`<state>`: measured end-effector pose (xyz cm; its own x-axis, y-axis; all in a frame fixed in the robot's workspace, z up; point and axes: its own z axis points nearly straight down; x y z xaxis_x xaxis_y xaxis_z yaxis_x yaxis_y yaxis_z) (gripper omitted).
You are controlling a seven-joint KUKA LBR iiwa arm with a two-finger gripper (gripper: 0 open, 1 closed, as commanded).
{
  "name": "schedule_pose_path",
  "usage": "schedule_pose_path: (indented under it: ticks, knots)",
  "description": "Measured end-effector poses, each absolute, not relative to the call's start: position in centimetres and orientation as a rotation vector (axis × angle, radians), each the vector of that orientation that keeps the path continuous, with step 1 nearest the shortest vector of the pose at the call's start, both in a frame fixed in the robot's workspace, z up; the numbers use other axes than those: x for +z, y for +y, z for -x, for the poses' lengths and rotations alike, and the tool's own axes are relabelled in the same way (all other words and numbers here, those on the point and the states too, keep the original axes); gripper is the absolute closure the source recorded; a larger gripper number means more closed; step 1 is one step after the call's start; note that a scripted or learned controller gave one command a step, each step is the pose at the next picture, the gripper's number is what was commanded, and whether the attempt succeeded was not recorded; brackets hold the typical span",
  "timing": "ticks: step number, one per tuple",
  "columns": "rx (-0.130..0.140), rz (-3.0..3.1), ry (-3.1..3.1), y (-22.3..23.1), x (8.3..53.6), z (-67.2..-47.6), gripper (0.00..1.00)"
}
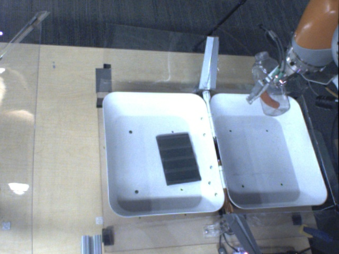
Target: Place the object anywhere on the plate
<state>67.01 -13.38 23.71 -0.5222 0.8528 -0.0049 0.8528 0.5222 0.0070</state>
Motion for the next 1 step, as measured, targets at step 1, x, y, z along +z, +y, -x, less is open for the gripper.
schedule_pose_path:
  ticks: [1]
  knots:
    - [0.003,-1.636,2.675,-18.89,19.30,-67.01,1.00]
